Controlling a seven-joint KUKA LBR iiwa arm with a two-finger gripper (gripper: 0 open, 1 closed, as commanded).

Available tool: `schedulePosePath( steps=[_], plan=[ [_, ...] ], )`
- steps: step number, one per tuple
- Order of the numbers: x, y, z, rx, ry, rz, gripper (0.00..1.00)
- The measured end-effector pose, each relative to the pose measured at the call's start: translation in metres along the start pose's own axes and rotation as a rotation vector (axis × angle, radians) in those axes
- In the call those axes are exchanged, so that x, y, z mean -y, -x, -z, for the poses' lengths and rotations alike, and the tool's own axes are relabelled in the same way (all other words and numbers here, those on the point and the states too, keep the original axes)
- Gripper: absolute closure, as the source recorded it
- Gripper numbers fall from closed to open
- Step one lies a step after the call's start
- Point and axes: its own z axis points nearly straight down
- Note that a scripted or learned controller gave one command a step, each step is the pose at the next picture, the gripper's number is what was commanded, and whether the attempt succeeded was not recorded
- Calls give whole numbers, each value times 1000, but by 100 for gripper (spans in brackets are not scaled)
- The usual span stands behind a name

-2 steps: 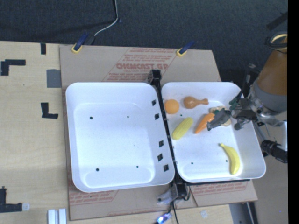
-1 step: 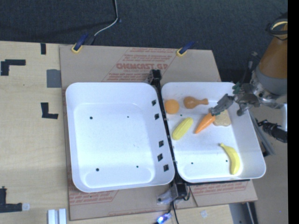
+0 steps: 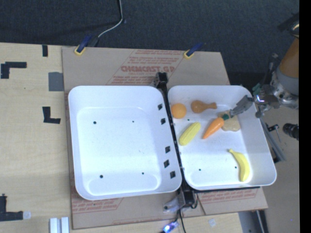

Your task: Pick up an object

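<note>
Item one, left bin (image 3: 82, 130): shallow white tray on the cardboard sheet (image 3: 146, 64); its floor showed four small dark dots and nothing else worth listing; by judgement it stood as the drop side, the toys being kept in the other.

Item two, right bin (image 3: 265, 164): matching tray butted against the first along a dark clipped seam; it carried all the candidates, spread apart, probably so that each could be taken singly.

Contents, left to right: orange ball (image 3: 179, 110), round and smooth, near the bin's left wall toward the far edge; corn cob (image 3: 189, 133), pale yellow, lying aslant just below the ball; drumstick (image 3: 202, 106), tan, near the far edge; carrot (image 3: 213, 127), orange with a small green top, tilted, its thick end touching a beige piece (image 3: 233, 125) of unclear kind; banana (image 3: 241, 165), yellow, curved, alone toward the near right corner.

Item three, gripper (image 3: 241, 106): reached in over the bin's right rim from the grey arm; its grey tip hung just above the carrot's green top and the beige piece; nothing showed in its grasp; whether released or clenched could not be told; by judgement the carrot or the beige piece was the intended pick, not yet taken.
</note>
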Motion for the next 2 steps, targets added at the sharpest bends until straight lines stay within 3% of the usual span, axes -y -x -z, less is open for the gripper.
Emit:
schedulePosePath(
  steps=[2],
  plan=[
    [-3, -3, 30, -2, 3, 3, 0]
  ],
)
